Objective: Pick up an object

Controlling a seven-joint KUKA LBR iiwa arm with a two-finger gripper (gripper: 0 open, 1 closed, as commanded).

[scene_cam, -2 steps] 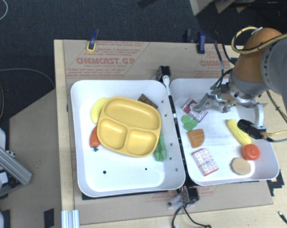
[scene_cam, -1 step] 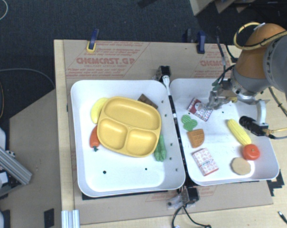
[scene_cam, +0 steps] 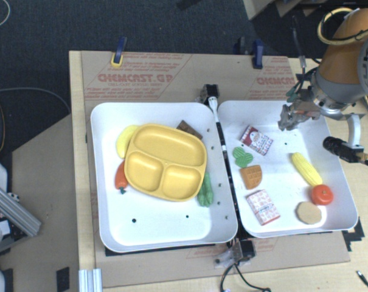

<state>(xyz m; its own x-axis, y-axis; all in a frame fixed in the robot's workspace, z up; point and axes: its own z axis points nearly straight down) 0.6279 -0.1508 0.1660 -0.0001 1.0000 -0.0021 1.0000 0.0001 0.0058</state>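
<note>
view: one fixed camera above the surface | facing: down at a slant | range: medium, left bin and right bin both in frame, dark floor beyond | arm enters from upper right

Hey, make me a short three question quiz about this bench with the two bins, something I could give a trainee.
1. True or false: the yellow divided plate lies in the left bin.
2. Multiple choice: what lies closest to the red tomato in the right bin? A) the green leaf B) the tan round cookie C) the red-and-white carton
3. Fill in: the tool hangs over the ____ bin, near its far edge.

Key: 1 true; 2 B; 3 right.
</note>
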